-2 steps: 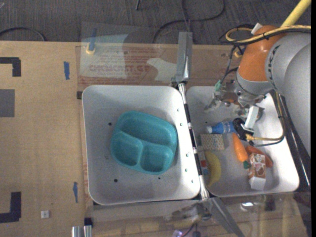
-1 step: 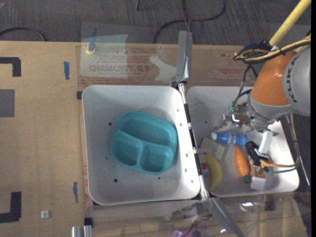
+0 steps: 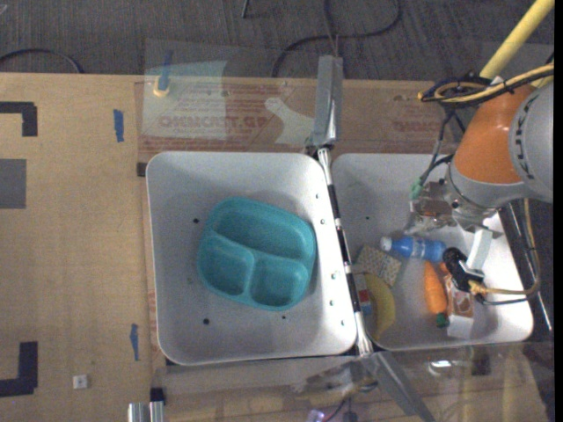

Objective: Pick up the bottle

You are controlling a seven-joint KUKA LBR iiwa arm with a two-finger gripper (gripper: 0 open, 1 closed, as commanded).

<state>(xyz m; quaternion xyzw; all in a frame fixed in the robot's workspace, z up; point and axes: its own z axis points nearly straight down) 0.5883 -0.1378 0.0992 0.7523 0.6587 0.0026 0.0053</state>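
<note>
Bench cardboard [image 3: 220, 117]: faint unreadable lettering.

Grey arm [image 3: 528, 143], orange band, yellow-black cables.

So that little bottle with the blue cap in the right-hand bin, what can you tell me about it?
The bottle is small, blue and white, looks like plastic, and has a blue cap pointing left. It lies on its side on the floor of the right bin, just below the arm's wrist. An orange carrot-shaped toy lies just below it, a patterned packet at its cap end. Whether anything grips it is unclear.
</note>
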